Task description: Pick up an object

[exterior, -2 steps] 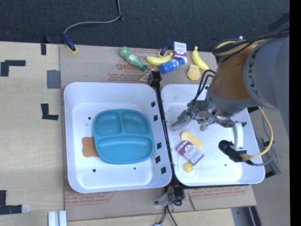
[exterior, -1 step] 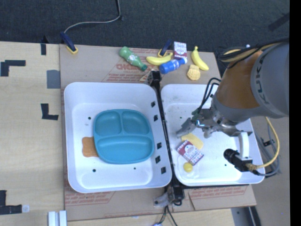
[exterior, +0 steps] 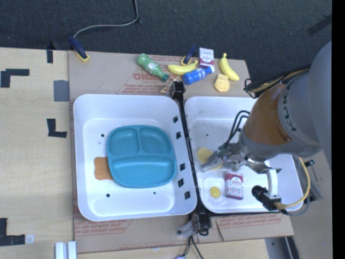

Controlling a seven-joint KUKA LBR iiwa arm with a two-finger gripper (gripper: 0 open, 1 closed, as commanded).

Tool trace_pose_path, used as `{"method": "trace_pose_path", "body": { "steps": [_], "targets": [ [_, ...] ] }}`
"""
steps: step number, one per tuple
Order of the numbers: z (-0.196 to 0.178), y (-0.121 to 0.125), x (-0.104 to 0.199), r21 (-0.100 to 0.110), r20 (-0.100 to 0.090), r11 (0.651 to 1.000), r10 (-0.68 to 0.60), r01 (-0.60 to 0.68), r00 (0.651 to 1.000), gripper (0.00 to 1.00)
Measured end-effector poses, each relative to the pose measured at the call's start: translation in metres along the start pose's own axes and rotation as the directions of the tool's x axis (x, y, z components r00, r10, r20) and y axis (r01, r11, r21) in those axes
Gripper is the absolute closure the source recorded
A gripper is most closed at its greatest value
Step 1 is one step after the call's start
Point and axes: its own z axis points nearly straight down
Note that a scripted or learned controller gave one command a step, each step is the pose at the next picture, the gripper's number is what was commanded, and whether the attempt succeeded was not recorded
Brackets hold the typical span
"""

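Observation:
In the right bin [exterior: 215, 120], my gripper [exterior: 214, 161] hangs low over the left part of the floor, at the end of the grey arm coming in from the right. A yellow object [exterior: 204, 155] lies right at its tip, partly covered by it. A small red and white box [exterior: 233, 186] lies just below the gripper, with a small round yellow piece [exterior: 214, 192] to its left. I see nothing lifted off the bin floor.
The left bin [exterior: 86, 117] bears a blue divided plate [exterior: 142, 156] with an orange piece [exterior: 101, 168] poking out at its left. Behind the bins lie a green bottle [exterior: 152, 67], two bananas [exterior: 182, 68], a blue bottle [exterior: 195, 75] and a small carton [exterior: 206, 56].

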Motion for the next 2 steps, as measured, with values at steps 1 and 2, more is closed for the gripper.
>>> {"method": "trace_pose_path", "body": {
  "steps": [1, 2],
  "targets": [
    [-0.001, -0.033, -0.024, -0.004, -0.001, 1.0, -0.002, 0.002, 1.0, 0.0],
    [-0.011, -0.032, -0.023, -0.006, -0.002, 1.0, -0.002, 0.002, 1.0, 1.0]
  ]
}}
